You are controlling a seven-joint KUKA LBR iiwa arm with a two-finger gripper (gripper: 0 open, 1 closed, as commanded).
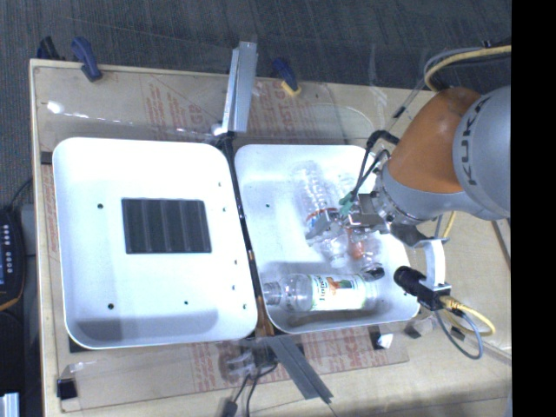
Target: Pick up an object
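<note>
In the right bin (261, 198) lie several clear plastic bottles. One with a green and orange label (323, 291) lies on its side along the bin's front wall. A crumpled clear bottle (311, 188) lies in the middle, pointing toward the back. My gripper (334, 226) is low in the bin, directly over the near end of that crumpled bottle. A small clear bottle with an orange bit (358, 250) sits just below the gripper. The arm's grey and orange wrist (434, 159) comes in from the right and hides the bin's right wall.
The left bin (78, 233) holds a dark ribbed rectangle (166, 225) at its centre. A metal bar (239, 85) stands at the back between the bins. Cables and a black connector (419, 285) hang near the right bin's front right corner.
</note>
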